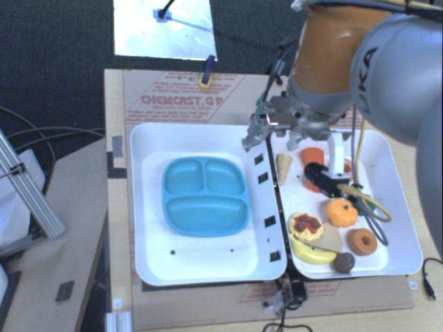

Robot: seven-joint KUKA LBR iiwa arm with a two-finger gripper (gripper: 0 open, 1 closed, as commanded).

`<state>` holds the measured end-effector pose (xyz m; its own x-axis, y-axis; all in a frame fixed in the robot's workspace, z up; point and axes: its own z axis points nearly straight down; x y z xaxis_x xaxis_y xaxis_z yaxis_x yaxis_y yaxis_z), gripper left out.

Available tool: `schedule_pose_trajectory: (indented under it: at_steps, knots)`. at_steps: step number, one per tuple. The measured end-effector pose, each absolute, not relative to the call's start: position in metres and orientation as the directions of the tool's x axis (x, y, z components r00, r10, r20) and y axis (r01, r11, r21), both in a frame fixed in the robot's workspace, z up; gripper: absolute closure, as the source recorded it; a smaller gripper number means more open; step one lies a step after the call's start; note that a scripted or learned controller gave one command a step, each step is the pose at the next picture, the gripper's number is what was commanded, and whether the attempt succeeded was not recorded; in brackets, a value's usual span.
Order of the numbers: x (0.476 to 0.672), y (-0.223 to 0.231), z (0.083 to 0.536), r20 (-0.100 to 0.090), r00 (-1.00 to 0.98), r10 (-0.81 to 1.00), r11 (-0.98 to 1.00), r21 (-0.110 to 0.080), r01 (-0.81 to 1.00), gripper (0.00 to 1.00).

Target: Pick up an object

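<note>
The pincer (275,138) hangs over the rear left corner of the right bin (403,206), close to the wall it shares with the left bin (138,206). We cannot tell how far it is open, and we see nothing in its hold. The nearest candidates are the cone (284,166), lying just beside that wall, and the red piece (313,155) next to it. We judge two risks: a descent too near the wall may strike it, and the tapered cone may slip out on closure.
</note>
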<state>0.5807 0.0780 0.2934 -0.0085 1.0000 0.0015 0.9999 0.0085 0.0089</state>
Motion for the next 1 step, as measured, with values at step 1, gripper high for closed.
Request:
schedule_pose_trajectory:
  at_steps: [1]
  knots:
    - [0.5285,0.0544,0.1807,-0.001,0.002,1.000,-0.002,-0.012,1.000,0.00]
